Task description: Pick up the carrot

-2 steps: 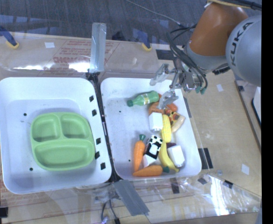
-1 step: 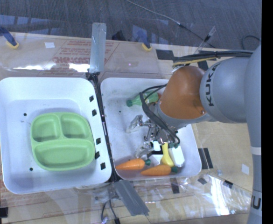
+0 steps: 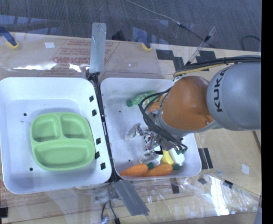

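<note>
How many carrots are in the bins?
2. One carrot lies at the right bin's near edge, the other carrot right beside it. The arm covers part of that bin, so more may be hidden.

A rounded grey arm [image 3: 236,94] is seen, marked "KUKA", banded in orange, with black cables looped alongside.

Fixed overhead slant onto both bins [image 3: 52,85]
</note>
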